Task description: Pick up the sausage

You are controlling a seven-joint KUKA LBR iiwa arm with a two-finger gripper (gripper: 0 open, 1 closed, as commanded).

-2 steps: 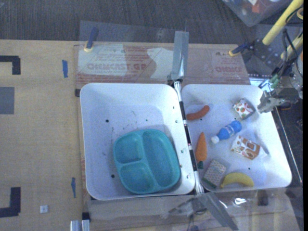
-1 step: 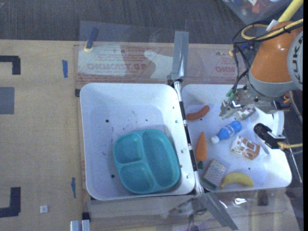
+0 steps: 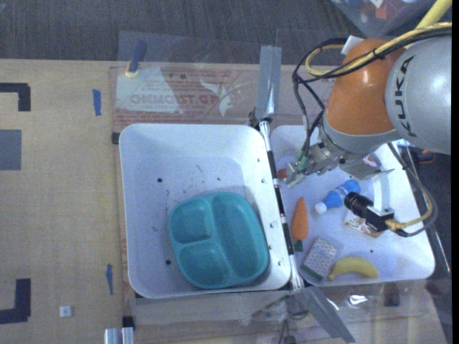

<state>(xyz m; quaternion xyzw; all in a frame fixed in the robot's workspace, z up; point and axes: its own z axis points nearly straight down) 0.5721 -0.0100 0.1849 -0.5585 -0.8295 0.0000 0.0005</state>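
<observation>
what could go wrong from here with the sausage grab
1. The small reddish thing, possibly the sausage, lies close against the right bin's left wall; the gripper might strike that wall.
2. The carrot lies close by along the same wall and might be grabbed instead.
3. The blue bottle sits under the wrist and might be knocked.

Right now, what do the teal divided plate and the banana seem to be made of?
The teal divided plate looks like moulded plastic, matte, with soft rounded compartment edges. The banana seems a smooth plastic toy, evenly yellow; real fruit cannot be excluded.
</observation>
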